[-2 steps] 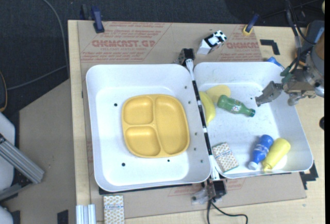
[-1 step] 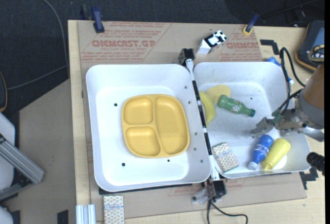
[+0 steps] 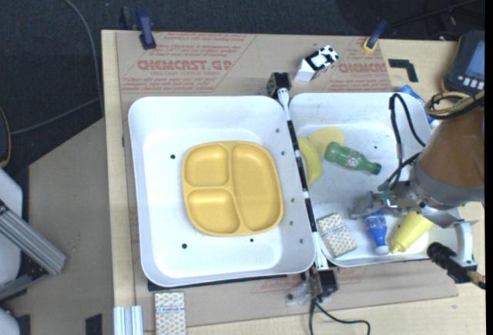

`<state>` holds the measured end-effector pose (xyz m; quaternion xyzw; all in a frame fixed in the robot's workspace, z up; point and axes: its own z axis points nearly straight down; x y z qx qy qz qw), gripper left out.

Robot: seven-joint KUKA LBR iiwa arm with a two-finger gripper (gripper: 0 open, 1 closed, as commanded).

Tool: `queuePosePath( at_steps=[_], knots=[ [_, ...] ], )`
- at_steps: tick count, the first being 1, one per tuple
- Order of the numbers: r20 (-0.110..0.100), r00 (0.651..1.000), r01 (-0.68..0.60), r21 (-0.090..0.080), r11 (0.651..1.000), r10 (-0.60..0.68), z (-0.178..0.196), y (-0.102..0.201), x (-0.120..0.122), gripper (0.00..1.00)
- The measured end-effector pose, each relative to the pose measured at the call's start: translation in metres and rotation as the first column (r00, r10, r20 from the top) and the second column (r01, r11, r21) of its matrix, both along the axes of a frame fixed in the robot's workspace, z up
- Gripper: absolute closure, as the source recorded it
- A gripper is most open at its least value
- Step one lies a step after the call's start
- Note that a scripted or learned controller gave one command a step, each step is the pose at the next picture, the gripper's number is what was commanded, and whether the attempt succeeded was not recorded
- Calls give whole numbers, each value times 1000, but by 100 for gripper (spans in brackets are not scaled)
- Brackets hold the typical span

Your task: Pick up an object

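On the bench (image 3: pixel 192 56), 2 shallow white bins sit side by side. The left bin (image 3: pixel 154 172) carries a yellow 3-compartment plate (image 3: pixel 231 189) at its middle. The right bin (image 3: pixel 347 106) holds a green bottle (image 3: pixel 350 158) lying tilted near its centre, a yellow banana-like piece (image 3: pixel 314 150) by its left wall, a patterned small packet (image 3: pixel 337 234) at its front left corner, and a blue tube (image 3: pixel 377 232) just beside a yellow bottle (image 3: pixel 410 231) along its front edge. The gripper (image 3: pixel 383 202) hangs low above the blue tube; whether it grasps anything cannot be told.
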<state>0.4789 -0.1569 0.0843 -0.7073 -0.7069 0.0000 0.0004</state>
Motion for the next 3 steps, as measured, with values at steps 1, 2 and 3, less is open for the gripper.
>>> queuePosePath(
  at_steps=[1, 2, 3],
  knots=[
    [2, 1000, 1, -1, 1000, -1, 10, 0, 0, 100],
    [2, 1000, -2, 0, 1000, 2, 41, 53, 116, 100],
    [1, 1000, -2, 1, 1000, 2, 101, 148, 94, 100]
  ],
)
